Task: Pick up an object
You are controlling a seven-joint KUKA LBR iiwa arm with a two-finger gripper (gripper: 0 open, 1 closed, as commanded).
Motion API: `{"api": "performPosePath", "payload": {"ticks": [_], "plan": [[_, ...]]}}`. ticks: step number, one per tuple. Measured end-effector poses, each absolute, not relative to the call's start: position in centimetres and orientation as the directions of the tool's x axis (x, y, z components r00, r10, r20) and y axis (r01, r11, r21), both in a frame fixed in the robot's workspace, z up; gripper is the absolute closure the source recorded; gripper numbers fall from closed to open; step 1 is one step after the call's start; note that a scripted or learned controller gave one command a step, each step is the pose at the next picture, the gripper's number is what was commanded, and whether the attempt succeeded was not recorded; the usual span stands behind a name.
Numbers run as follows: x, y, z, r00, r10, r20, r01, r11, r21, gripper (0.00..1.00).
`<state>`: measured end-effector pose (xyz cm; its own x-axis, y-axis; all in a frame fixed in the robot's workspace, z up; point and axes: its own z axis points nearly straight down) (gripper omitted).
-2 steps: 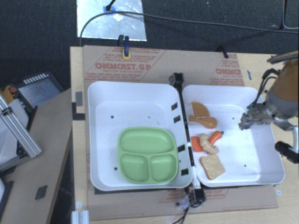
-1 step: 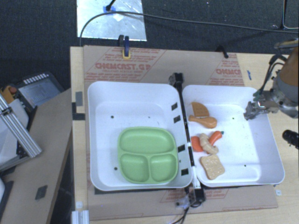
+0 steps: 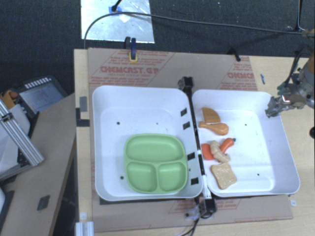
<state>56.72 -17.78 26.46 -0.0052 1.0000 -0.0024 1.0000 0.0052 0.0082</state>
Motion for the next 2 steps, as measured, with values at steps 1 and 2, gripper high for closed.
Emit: {"api": "performPosePath", "payload": {"ticks": [1, 2], "plan": [[55.7, -12.4, 27.0, -0.009, 1.000, 0.001, 1.000, 0.009, 0.003, 1.00], [55.0, -6.4, 27.1, -0.010, 1.000, 0.002, 1.000, 0.010, 0.002, 1.00]]}}
